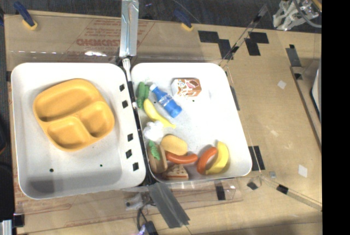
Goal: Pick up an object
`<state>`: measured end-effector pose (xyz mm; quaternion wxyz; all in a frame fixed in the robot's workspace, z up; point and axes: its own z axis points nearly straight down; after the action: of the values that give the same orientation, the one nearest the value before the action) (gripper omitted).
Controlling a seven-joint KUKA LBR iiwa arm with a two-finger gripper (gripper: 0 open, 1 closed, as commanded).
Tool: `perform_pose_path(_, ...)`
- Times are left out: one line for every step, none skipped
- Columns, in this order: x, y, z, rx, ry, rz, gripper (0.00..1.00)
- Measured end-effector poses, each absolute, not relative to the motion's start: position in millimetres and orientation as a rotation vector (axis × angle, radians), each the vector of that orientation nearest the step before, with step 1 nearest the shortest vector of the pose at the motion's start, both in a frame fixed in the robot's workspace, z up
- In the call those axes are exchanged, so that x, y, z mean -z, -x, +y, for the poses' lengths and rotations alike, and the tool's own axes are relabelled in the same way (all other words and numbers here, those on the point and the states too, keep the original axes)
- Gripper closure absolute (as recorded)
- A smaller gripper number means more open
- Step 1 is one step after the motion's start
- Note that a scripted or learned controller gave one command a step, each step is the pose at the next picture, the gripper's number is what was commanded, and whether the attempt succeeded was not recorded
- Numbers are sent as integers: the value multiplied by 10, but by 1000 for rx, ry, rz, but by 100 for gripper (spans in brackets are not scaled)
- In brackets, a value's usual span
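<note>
We list two white bins side by side on the surface: the left bin (22, 119) carries a yellow divided tray (74, 112), and the right bin (229, 113) carries the pickable stock, crowded toward its left wall and near edge. Items held there: a blue bottle (165, 102) lying tilted, a yellow banana (157, 113) just beside it, a green piece (143, 92) against the dividing wall, a small printed carton (187, 87) toward the far edge, a bread roll (174, 145), a red sausage (182, 158) touching it, and a red-and-yellow fruit pair (214, 158) by the near edge. We cannot tell the state of the claw from this picture. We judge the task unstarted, at the stage of choosing a target. The carton stands most apart from its neighbours, so we reckon it the cleanest candidate; the next move calls for a descent squarely over one item, clear of the bin wall.
</note>
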<state>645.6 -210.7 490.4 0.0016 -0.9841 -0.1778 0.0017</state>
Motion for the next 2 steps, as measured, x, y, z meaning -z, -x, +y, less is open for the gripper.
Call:
perform_pose_path(-3410, -5820, -1489, -16, 3069, -645, 100)
perform_pose_path(-2530, -4791, -1208, -13, 3075, -625, 100)
